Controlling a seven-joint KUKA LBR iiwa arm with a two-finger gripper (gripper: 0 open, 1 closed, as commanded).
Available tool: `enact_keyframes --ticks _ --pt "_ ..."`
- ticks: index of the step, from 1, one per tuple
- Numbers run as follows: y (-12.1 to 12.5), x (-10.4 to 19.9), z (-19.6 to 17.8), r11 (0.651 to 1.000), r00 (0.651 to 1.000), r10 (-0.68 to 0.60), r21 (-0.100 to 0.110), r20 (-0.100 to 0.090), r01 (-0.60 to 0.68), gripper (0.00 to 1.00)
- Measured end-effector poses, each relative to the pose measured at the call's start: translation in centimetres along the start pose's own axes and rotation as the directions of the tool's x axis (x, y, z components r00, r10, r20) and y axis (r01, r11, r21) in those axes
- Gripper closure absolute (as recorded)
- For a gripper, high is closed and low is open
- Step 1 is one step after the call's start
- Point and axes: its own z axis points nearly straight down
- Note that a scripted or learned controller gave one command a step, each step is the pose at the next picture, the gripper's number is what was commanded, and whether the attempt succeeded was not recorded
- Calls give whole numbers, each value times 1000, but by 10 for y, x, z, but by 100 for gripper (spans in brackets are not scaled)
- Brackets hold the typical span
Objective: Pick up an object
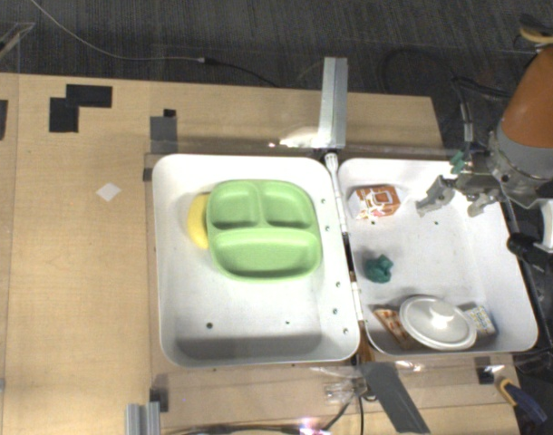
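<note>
My gripper (455, 198) hangs over the back of the right bin (494, 252), its two grey fingers spread apart with nothing between them. To its left, an orange-and-white packet (374, 201) lies flat at the bin's back left corner. A small dark green object (379, 268) sits near the bin's left wall. At the front of the bin rests a white round lid or bowl (435, 323), with a brown packet (388, 323) on its left and a small silvery item (479, 318) on its right.
The left bin (249, 333) holds a green compartment tray (261, 227) at its back, with a yellow object (197, 222) partly tucked under the tray's left side. A metal divider post (334, 107) stands behind the bins. The grey-and-orange arm (535, 116) fills the upper right.
</note>
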Motion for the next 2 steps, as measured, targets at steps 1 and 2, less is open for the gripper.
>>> enact_keyframes --ticks 1,2 --pt "7 48 83 999 999 54 2 0 -54 0" --pt "72 26 119 971 971 -240 8 -2 240 0"
